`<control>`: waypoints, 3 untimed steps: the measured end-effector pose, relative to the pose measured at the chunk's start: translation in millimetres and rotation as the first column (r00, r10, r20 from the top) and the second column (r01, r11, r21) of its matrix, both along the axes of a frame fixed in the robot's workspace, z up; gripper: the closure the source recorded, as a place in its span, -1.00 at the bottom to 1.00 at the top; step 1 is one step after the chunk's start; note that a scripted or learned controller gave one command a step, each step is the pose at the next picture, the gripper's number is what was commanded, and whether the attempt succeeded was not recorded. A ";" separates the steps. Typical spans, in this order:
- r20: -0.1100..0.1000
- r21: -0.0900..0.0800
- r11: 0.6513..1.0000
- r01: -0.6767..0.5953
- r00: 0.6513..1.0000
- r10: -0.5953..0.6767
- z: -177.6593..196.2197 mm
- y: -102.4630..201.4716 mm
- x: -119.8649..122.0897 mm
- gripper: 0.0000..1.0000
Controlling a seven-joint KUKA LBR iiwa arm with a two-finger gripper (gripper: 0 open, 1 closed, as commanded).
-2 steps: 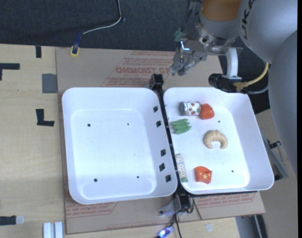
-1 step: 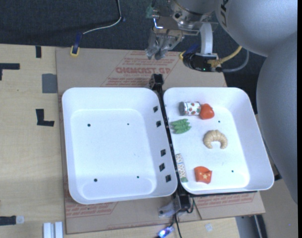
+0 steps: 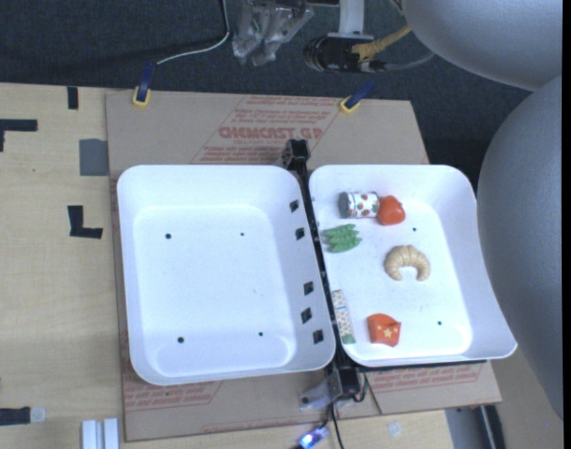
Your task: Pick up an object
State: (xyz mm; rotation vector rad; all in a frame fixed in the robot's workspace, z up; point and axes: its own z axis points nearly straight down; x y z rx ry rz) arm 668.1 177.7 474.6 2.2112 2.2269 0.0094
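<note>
- Wooden worktop [image 3: 42,251] fills the left side, with black tape marks and a grey square on it; dark carpet lies along the top.
- Cardboard sheet [image 3: 267,134] with red print sits on the worktop, held at its far edge by two yellow-and-blue clips.
- Two white bins stand side by side on the cardboard, joined along the middle by black clips.
- Left bin [image 3: 211,358] has only small dark dots on its floor.
- Right bin [image 3: 454,190] holds all the objects.
- Small can [image 3: 359,204] lies on its side near the far wall, touching a red-orange tomato [image 3: 390,210] to its right.
- Green leafy piece [image 3: 342,238] lies just below the can, close to the bin's left wall.
- Croissant [image 3: 407,262] lies near the middle of the bin, apart from the rest.
- Thin patterned stick [image 3: 341,314] lies along the left wall near the front.
- Red block [image 3: 384,329] with a yellow mark lies beside it, near the front.
- Gripper [image 3: 265,28] hangs at the top, over the carpet, well apart from both bins.
- Whether its jaws are wide or narrow I cannot tell; the blur hides them.
- Grey arm [image 3: 529,204] bulks down the right side.
</note>
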 end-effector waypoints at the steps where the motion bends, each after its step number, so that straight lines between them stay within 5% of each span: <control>1: -0.005 -0.002 1.000 0.005 1.000 -0.005 36.1 56.7 0.1 1.00; 2: -0.011 -0.004 1.000 0.007 1.000 -0.007 1.6 55.3 0.0 1.00; 3: -0.020 -0.008 1.000 0.013 1.000 -0.013 -122.4 -27.8 -23.3 1.00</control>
